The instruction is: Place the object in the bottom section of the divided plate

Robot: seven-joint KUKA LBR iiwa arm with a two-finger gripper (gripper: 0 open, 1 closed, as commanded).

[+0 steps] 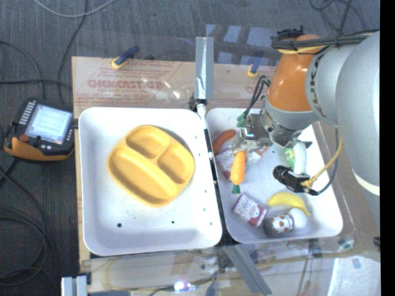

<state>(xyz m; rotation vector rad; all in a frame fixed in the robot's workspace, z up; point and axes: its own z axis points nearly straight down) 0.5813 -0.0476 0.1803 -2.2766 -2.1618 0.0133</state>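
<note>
Here we hang over the right bin [327, 224], the yellow divided plate [152, 163] waiting in the left.
Our gripper [247, 142] sits atop the carrot [238, 167], which points lengthwise down-screen from it; how its fingers stand, we cannot tell.

Two white bins are set side by side on the counter [92, 79], touching in the middle. The left bin [99, 227] is the wider one, and the right bin [327, 217] is narrower. A brown board with red letters [133, 85] is laid flat behind them.
</note>
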